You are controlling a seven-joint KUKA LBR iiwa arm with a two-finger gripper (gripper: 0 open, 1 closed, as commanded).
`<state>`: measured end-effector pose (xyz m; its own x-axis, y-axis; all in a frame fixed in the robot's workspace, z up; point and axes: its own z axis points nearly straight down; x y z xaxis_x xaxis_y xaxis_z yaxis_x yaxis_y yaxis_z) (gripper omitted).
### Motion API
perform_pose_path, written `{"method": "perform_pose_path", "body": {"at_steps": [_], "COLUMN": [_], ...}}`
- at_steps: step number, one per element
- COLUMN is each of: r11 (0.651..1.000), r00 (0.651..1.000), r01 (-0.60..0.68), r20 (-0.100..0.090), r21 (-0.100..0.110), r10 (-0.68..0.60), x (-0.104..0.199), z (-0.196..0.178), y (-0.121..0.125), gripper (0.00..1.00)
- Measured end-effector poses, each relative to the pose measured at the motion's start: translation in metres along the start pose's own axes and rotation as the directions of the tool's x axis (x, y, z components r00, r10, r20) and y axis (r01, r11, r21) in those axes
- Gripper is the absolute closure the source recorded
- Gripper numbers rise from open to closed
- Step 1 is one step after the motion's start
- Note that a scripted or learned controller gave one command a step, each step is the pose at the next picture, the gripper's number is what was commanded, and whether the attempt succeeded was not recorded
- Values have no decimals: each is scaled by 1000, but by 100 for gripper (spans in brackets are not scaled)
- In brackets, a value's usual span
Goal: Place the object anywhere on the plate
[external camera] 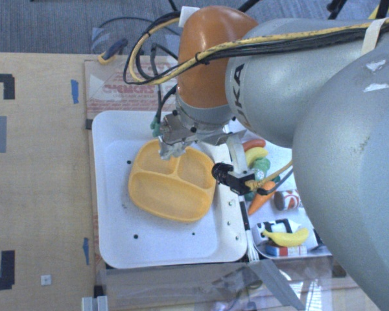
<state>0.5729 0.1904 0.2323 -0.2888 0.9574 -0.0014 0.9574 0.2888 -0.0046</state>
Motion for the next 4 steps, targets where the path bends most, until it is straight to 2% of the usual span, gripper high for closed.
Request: {"method": "perform_pose_path", "body": {"at_steps": [1,2,3,4], "r11": [999,998,989,999], "r00": [999,998,989,999], "r01": [52,55,145,52], "r20": [0,-1,-2,0], "r21": [4,4,3,0], "r10": [-52,-55,-145,-52], "x": [35,-19,26,0], "z": [-11,-4,22,-52], "y": [-27,-27,-33,-69], "gripper": [100,100,100,100]}}
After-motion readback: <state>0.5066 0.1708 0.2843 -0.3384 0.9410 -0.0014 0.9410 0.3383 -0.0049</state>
